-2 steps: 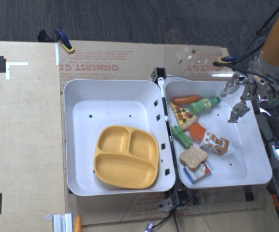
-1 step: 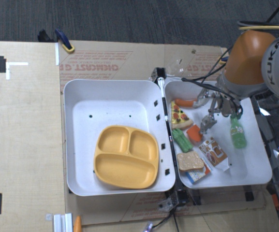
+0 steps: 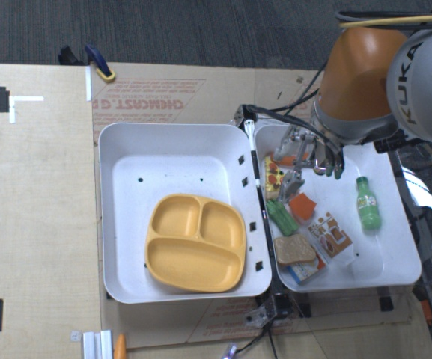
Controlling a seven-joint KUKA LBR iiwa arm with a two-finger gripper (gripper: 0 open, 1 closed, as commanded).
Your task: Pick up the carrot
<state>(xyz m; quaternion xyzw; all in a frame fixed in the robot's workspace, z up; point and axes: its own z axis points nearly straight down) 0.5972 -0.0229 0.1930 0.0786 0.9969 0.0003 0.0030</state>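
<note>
The gripper (image 3: 293, 178) hangs over the near-left part of the right bin (image 3: 395, 271), but whether it is released or clenched cannot be told from this angle. The carrot (image 3: 302, 206), an orange piece, lies on the bin floor just below the gripper, beside a green pickle (image 3: 281, 217) and above a bread slice (image 3: 295, 250). A green bottle (image 3: 367, 204) lies to the right, and a yellow tray (image 3: 197, 243) with 3 compartments sits in the left bin (image 3: 118, 200).
</note>
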